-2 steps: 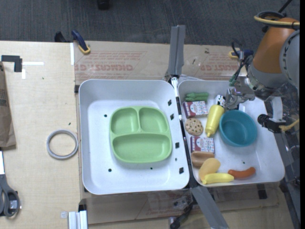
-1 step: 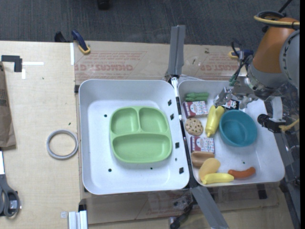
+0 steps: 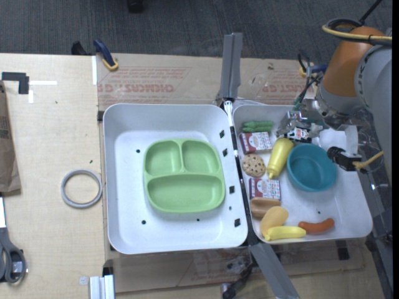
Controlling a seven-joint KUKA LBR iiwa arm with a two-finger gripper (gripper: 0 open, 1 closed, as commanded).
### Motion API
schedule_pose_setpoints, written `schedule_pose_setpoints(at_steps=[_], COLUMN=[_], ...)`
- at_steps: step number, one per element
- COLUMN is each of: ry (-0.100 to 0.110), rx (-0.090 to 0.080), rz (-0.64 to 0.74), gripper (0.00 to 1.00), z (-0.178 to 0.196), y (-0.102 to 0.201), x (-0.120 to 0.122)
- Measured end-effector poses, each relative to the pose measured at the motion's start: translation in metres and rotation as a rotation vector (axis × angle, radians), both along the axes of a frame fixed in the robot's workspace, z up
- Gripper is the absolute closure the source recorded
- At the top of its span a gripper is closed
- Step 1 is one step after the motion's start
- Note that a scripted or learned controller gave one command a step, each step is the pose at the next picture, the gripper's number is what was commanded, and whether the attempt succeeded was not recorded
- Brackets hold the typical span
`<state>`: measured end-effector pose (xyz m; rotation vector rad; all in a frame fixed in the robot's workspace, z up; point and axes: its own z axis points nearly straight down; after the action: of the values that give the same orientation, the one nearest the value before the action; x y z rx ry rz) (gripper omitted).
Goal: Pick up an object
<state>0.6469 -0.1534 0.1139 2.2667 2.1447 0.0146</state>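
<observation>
Your gripper (image 3: 298, 124) hangs above the bottle (image 3: 280, 155); can't tell its state. Bowl (image 3: 312, 167) just beside could catch it and spoil your grab.

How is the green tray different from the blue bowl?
The green tray is flat, squarish and split into three compartments; the blue bowl is round, deeper and undivided. The tray lies alone in the left bin; the bowl sits among toy foods in the right bin. Both hold nothing.
</observation>
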Motion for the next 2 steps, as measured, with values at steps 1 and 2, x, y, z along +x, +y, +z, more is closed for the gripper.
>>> schedule_pose_setpoints(at_steps=[1,2], ry=[-0.009,-0.015], rx=[-0.003,-0.003], rz=[-0.043,-0.013], gripper=[0.0,0.0], z=[-0.005,-0.005], y=[0.041,0.046], x=[0.014,-0.013])
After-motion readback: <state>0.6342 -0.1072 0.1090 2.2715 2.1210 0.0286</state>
